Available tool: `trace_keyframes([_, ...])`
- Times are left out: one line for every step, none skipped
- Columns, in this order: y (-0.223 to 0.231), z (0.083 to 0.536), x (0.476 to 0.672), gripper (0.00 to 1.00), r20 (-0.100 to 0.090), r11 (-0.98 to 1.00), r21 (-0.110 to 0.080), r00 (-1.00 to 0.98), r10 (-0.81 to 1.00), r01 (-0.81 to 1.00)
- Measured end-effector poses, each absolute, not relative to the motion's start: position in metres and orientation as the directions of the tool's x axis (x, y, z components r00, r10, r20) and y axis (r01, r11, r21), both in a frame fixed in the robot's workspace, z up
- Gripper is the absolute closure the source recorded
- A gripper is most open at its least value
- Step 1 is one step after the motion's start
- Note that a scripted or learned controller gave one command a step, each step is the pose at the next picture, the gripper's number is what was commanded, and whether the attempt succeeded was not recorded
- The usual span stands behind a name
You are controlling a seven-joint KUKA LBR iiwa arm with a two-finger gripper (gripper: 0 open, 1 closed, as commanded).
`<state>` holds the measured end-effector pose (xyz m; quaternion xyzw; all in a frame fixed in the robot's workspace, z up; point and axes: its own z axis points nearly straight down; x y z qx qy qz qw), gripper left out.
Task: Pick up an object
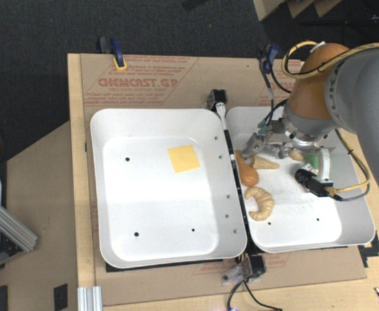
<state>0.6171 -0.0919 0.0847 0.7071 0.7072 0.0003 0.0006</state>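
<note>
Gripper (262, 149) low in right bin (344, 229); can't tell its state. Croissant (262, 203) lies near the divider: I judge it light, curved; take it across the thick middle.

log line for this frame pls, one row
arm: over right bin | gripper: low among items, grasp unclear | nearby: croissant, orange item | left bin: yellow square

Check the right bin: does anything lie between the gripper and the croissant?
Nothing visible blocks it. The gripper sits over the right bin; the croissant lies below it in the view, on open bin floor. An orange piece lies off to the side, near the divider.
</note>
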Motion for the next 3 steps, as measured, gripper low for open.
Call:
trace_keyframes([-0.096,0.085,0.596,0.00,0.001,-0.001,-0.004,0.001,1.000,1.000])
trace_keyframes([-0.094,0.085,0.588,0.00,-0.001,-0.002,-0.002,0.002,1.000,1.000])
trace_keyframes([-0.098,0.086,0.664,0.00,-0.002,0.003,0.008,-0.003,1.000,1.000])
